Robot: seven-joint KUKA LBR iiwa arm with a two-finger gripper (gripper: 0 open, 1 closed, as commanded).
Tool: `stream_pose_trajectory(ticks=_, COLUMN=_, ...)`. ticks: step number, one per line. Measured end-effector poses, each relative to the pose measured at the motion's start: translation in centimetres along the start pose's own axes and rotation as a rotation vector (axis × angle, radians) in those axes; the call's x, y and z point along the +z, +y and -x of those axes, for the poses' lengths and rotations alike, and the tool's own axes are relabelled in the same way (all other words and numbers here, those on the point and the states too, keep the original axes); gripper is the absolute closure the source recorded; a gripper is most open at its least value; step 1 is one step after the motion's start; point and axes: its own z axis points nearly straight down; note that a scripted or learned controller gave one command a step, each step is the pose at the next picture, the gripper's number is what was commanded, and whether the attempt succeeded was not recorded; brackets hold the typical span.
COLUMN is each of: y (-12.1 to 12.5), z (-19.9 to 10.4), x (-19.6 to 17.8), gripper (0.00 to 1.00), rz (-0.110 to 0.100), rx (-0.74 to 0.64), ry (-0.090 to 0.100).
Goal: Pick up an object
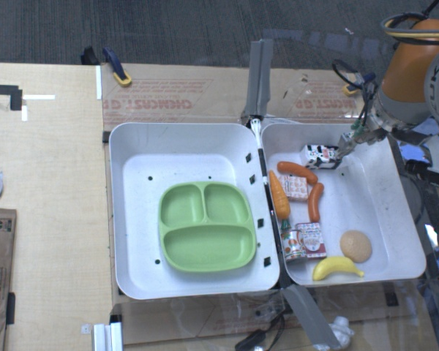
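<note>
The gripper (342,152) sits low in the right bin (395,218), at about one o'clock of it, right beside a small black-and-white carton (320,154); whether its fingers are spread or closed I cannot tell, and nothing visibly sits between them. That carton lies near the bin's far wall, so there's little room behind it. The sausages (296,171), carrot (279,195) and cans (304,240) crowd the nine o'clock side, while banana (336,269) and bread roll (356,245) sit toward five o'clock. The left bin (132,196) holds a green tray (206,227).
</note>
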Motion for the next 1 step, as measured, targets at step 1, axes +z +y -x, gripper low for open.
stream_pose_trajectory(ticks=1, y=0.0, z=-0.01, x=0.01, gripper=0.0, rz=0.0, rx=0.0, ry=0.0)
